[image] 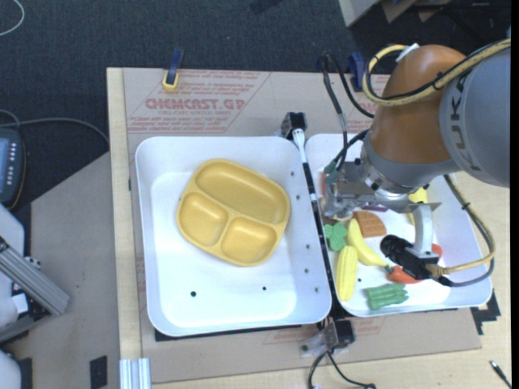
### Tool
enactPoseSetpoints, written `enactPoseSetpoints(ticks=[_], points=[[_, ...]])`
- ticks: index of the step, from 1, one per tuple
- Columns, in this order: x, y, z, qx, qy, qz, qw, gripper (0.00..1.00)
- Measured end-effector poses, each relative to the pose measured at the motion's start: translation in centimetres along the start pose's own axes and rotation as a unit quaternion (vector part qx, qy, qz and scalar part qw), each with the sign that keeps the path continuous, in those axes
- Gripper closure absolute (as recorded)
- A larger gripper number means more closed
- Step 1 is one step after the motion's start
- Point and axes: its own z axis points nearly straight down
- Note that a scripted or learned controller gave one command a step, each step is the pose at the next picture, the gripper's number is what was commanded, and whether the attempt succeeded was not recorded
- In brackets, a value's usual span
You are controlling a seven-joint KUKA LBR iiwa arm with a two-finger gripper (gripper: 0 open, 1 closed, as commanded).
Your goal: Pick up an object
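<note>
Right bin, toy foods: one banana just below the gripper; one corn cob lower still; one green leafy piece below-left; one orange block below-right; one green vegetable farthest below. Gripper low over the bin; its opening cannot be told. Left bin, well left: one yellow three-compartment tray. One worktop.

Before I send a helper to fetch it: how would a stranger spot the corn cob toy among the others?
Look in the right-hand white bin, the one the grey and orange arm hangs over. Near its left wall lies a pile of toy food; the corn cob is the pale yellow, bumpy stick running lengthways toward the front. The banana beside it is smooth and curved, and the green vegetable lies to its right.
</note>
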Motion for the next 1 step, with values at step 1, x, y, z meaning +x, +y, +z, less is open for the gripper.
enactPoseSetpoints(ticks=[1], points=[[1.63,-0.92,-1.18,-0.002,0.000,0.000,1.0000,1.00]])
